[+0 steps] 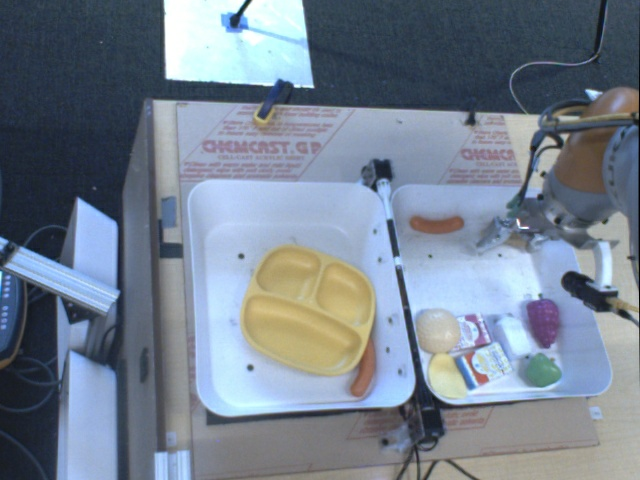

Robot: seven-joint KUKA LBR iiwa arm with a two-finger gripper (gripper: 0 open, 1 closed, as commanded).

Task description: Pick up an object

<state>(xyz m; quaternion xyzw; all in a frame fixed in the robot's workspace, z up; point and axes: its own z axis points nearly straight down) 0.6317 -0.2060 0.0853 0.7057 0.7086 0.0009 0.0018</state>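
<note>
The gripper [497,234] hangs over the right bin [600,368] near a sausage [437,224], whether its jaws are open one cannot tell, and toy foods [487,340] lie at the bin's front.

Claw [497,236] low, arm [590,168] bent

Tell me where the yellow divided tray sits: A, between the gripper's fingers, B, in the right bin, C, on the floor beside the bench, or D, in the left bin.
D: the yellow divided tray lies flat inside the left bin, with a sausage against its lower right edge.
</note>
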